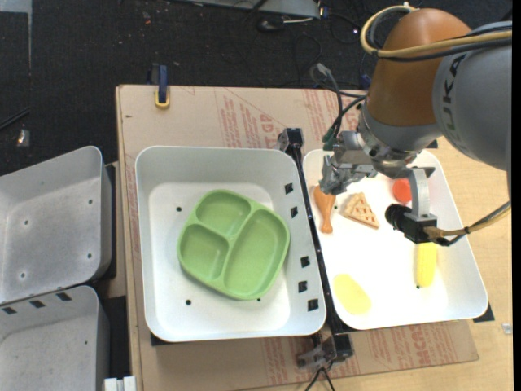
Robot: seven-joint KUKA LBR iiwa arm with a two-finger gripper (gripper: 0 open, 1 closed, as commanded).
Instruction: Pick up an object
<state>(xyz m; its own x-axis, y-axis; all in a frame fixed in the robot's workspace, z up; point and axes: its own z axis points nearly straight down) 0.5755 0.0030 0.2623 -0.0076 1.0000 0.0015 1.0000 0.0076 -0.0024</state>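
Note:
My gripper (337, 176) hangs over the far left corner of the right bin (456, 300), under the orange and grey wrist. Just below it lies an orange drumstick-shaped toy (324, 208), pressed against the bin's left wall. Whether the gripper touches it I cannot tell. A tan waffle wedge (360, 212) lies right beside the toy. A red piece (401, 190) shows past the arm's black fitting. A yellow corn cob (424, 265) and a flat pale yellow piece (352, 293) rest nearer the front.
The left bin (155, 300) holds a green divided plate (234, 243). Both bins sit on a cardboard sheet (228, 112). Spare white lids (49, 210) lie to the far left. Cables trail from the arm over the right bin's far edge.

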